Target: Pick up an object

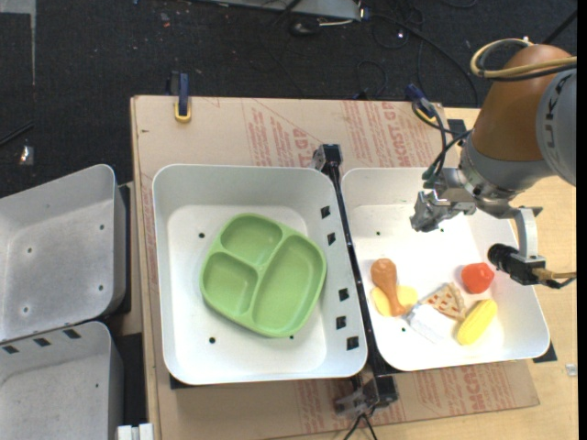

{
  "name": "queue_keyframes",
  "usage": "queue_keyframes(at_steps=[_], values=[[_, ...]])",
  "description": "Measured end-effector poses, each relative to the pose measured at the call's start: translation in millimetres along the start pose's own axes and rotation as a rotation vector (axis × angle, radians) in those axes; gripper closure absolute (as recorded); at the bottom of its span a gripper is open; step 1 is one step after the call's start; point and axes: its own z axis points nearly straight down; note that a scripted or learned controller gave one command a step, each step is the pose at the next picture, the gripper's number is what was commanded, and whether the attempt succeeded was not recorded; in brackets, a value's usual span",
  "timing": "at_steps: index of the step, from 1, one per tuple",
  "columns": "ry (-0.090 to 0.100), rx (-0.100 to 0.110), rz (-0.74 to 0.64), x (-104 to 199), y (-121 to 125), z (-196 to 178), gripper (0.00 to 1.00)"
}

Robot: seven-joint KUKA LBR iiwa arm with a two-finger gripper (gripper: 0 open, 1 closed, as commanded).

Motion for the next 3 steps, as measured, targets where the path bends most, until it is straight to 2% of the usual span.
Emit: queue_keyframes(at_steps=[2,3], values=[[0.001,-0.002,-0.002,104.4,-16.1,-24.4,1.0],[0.0,0.0,-0.002,166.4,-24.1,-18.3,1.0]])
